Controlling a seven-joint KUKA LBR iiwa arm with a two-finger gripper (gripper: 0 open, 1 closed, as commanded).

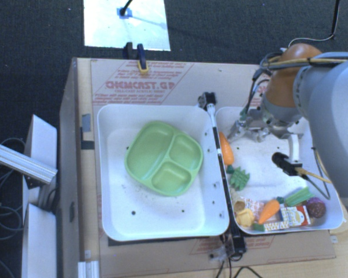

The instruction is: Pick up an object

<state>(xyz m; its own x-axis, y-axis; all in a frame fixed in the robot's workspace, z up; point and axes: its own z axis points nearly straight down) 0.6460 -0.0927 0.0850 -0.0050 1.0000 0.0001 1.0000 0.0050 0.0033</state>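
Two white bins sit side by side on my bench (81, 172) over dark carpet: a green divided plate (164, 157) left, toy food clustered right. An orange carrot (225, 148) lies near the end effector (256, 129), whose state I cannot tell.

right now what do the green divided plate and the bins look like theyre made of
Green divided plate: likely moulded plastic, matte with a soft sheen, one even colour. Left bin and right bin: probably thin white plastic, smooth, rounded formed rims.
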